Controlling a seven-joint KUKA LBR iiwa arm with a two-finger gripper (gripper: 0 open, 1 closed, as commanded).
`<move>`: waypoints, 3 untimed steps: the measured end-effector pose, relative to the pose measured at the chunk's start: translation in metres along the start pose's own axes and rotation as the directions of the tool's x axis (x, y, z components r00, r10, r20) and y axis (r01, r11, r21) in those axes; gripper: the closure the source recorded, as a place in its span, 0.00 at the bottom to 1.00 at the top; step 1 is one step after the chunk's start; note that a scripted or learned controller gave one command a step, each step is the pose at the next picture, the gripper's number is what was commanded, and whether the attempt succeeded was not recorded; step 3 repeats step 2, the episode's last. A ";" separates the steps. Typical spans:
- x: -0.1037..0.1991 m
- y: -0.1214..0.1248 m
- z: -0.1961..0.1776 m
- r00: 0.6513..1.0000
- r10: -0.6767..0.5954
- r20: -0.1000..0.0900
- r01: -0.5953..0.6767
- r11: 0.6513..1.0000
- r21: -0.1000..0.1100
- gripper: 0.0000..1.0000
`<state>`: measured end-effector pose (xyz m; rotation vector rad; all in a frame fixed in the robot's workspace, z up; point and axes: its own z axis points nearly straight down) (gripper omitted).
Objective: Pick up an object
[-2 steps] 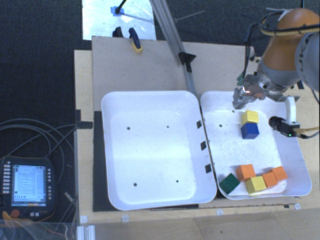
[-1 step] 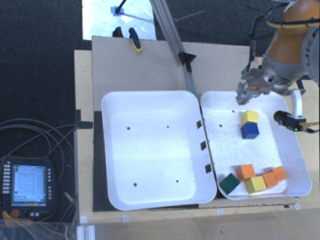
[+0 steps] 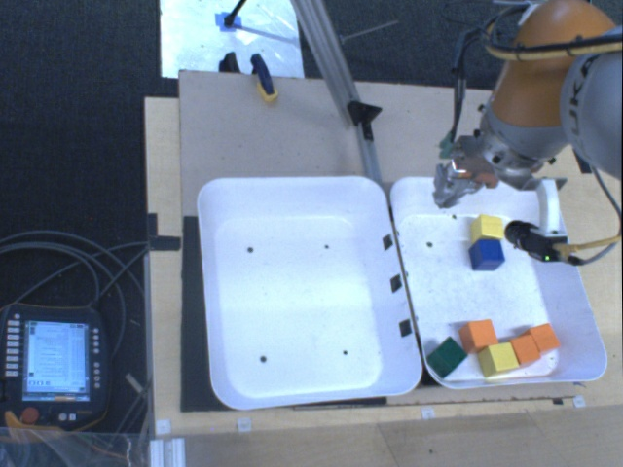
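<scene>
The grey arm with its orange band (image 3: 545, 42) reaches in over the far right corner of the counter (image 3: 282, 134); its two-finger gripper (image 3: 450, 191) hangs above the far left corner of the right shallow white bin (image 3: 584, 329); whether the jaws are released or clenched cannot be told from this slant, and nothing shows between them. Just inside that bin's far edge a small yellow cube (image 3: 487, 228) sits touching a small blue cube (image 3: 486, 255) on its near side; both lie near the gripper but apart from it. Along the near edge a dark green cube (image 3: 447, 356) rests at the left corner; beside it an orange cube (image 3: 477, 335), a yellow cube (image 3: 498, 358) and two more orange cubes (image 3: 536, 342) cluster together. The left shallow white bin (image 3: 224, 261) adjoins the right one; a handheld control pendant with a lit screen (image 3: 49, 363) lies off the counter's left edge.
</scene>
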<state>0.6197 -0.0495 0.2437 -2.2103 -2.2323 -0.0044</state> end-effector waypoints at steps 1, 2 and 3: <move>0.051 -0.019 0.008 1.000 0.000 0.000 0.000 1.000 0.003 1.00; 0.093 -0.050 -0.006 1.000 0.000 -0.001 0.000 1.000 0.002 1.00; 0.093 -0.050 -0.006 1.000 0.000 -0.001 0.000 1.000 0.002 1.00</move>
